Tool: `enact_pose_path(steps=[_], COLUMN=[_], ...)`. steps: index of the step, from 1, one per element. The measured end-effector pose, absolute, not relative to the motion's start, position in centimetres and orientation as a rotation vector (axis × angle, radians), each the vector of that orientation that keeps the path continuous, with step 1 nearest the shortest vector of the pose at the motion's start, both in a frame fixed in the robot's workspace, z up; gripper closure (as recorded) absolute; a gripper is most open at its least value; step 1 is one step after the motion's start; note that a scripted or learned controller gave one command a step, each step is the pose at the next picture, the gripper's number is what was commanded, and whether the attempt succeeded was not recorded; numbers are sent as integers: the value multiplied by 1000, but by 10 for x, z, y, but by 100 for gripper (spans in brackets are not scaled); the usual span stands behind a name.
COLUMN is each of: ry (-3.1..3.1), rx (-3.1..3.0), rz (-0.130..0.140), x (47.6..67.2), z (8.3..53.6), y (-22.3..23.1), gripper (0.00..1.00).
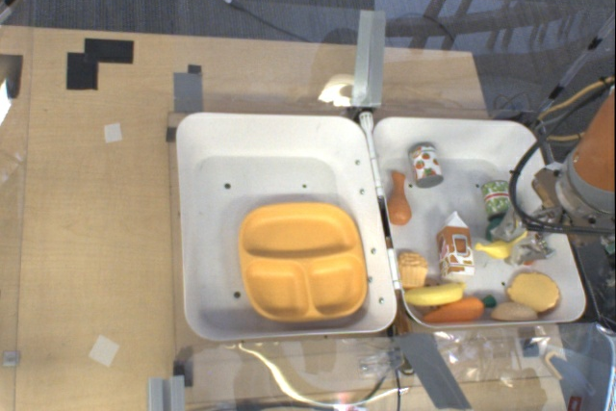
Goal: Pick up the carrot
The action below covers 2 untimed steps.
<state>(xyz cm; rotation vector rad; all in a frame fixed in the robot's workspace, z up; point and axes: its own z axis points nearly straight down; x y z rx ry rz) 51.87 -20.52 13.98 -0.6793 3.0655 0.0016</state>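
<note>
The carrot point(452, 310) is orange with a green tip and lies along the front wall of the right bin point(462, 141), just under a yellow banana point(435, 294). My gripper point(521, 243) hangs low at the right side of this bin. It is beside a small yellow piece point(494, 250) and well up and to the right of the carrot. The arm's orange band point(595, 149) rises above it at the frame's right edge. Nothing shows between the gripper and the carrot.
The right bin also holds a drumstick point(398, 197), a red-labelled can point(424, 164), a green can point(495, 197), a small carton point(455, 247), a waffle-like piece point(412, 269) and a yellow round food point(534, 290). An orange divided tray point(303, 260) lies in the left bin point(221, 149).
</note>
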Motion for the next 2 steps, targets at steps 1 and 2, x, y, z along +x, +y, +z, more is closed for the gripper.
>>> enact_pose_path(steps=[1,2], ry=[2966,2651], rx=[-996,-1676], rz=[-14,-3], x=[516,520], z=[244,200], y=[-206,-205], gripper=[100,100])
